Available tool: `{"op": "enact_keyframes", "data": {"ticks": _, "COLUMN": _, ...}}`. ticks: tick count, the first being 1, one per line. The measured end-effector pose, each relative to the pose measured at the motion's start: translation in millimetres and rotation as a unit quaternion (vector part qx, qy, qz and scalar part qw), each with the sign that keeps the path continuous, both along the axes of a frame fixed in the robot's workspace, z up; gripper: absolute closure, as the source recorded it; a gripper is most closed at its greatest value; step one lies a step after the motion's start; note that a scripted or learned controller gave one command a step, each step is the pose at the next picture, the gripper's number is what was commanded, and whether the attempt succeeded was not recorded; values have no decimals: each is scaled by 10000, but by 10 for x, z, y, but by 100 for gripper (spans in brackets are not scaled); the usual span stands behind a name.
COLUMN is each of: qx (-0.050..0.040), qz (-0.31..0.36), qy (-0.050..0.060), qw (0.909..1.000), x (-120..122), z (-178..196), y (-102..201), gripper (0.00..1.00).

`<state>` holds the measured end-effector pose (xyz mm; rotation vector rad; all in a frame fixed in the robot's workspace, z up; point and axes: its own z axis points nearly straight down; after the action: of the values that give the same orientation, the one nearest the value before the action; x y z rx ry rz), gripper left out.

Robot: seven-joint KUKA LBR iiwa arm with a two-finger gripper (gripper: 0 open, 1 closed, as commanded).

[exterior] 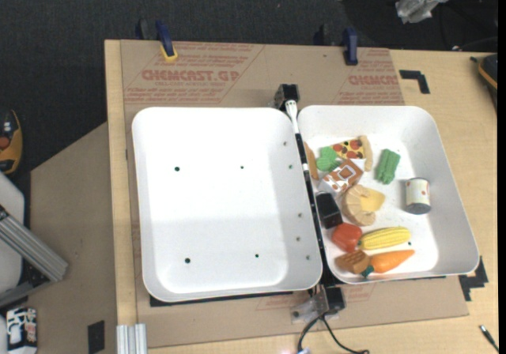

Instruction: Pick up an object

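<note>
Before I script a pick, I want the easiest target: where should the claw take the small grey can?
Grip the grey can across its round body, coming straight down. It stands apart from the green piece and the corn, so both sides look open.

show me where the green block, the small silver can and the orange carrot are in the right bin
green plastic block (387, 165), camera view, middle of its top face
small silver metal can (417, 194), camera view, middle of its side wall
orange plastic carrot (390, 261), camera view, middle of its body
</note>
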<state>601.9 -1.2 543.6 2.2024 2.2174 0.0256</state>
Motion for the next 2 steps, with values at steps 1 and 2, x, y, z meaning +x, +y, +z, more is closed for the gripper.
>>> {"op": "enact_keyframes", "data": {"ticks": 1, "qx": 5, "qz": 16, "qy": 182, "qw": 9998, "x": -992, "z": -1027, "y": 775, "gripper": 100}}
{"op": "enact_keyframes", "data": {"ticks": 2, "qx": -9, "qz": 8, "qy": 185, "qw": 9998, "x": -1258, "z": -2129, "y": 1470, "gripper": 100}}
